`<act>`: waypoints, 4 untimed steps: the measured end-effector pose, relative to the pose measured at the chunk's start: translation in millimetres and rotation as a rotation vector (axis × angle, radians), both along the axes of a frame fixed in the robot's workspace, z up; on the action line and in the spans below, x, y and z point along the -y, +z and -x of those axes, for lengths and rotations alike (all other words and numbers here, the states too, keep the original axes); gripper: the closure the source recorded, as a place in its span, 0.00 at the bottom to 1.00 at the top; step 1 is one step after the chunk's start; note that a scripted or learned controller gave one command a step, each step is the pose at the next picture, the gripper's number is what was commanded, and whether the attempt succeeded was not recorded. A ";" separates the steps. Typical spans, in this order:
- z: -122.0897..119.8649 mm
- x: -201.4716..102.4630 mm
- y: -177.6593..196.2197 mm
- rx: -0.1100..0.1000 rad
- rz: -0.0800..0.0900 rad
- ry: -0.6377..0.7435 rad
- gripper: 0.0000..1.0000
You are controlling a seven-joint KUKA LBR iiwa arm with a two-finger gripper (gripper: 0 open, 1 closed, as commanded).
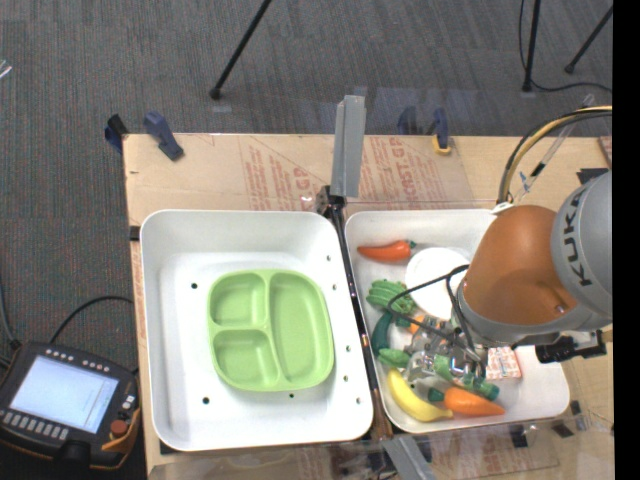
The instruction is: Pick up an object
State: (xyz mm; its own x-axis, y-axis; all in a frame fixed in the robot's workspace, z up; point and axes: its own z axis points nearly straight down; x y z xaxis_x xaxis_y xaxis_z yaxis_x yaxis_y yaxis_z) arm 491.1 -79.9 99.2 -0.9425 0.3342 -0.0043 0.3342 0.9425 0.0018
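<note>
Bench (250, 173): a brown board at the middle of the view. It has red writing on it, but the letters look backwards and I cannot read them.
Left bin (165, 258): white and shallow, at 9 o'clock from the middle of the bench.
Green plate (270, 329): light green with three parts. It lies flat in the middle of the left bin.
Right bin (450, 218): white, just beside the left bin, at 3 o'clock from it.
Arm (520, 273): grey with an orange band. It comes in from 3 o'clock and hangs over the right bin. The grey part says "KUK" in dark letters; the rest of the word is cut off.
Gripper (440, 358): low in the right bin, right among the toys at 6 o'clock. It is too mixed up with wires and toys to tell if it is wide or pinched.
Red pepper (385, 251): at 11 o'clock in the right bin, well apart from the gripper.
White plate (435, 268): round, near the pepper, partly under the arm.
Green veggie (392, 303): bumpy, at 9 o'clock in the right bin.
Banana (412, 400): yellow, at 7 o'clock in the bin, just below the gripper.
Carrot (472, 402): orange, touching the banana's end, at 6 o'clock.
Small box (503, 365): pink and white, beside the gripper at 3 o'clock. Its print is too small to read.
Screen box (65, 393): a hand controller with a bright screen, on the floor at 8 o'clock.
</note>
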 end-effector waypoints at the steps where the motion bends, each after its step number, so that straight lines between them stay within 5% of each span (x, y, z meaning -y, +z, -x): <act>1: -0.1 0.9 -0.5 0.002 0.002 0.000 0.00; 2: -68.0 3.0 -12.1 -0.005 -0.001 -0.146 0.00; 3: -68.6 1.3 -2.3 -0.005 0.000 -0.139 1.00; 4: -83.5 -78.4 118.4 0.006 -0.001 0.031 1.00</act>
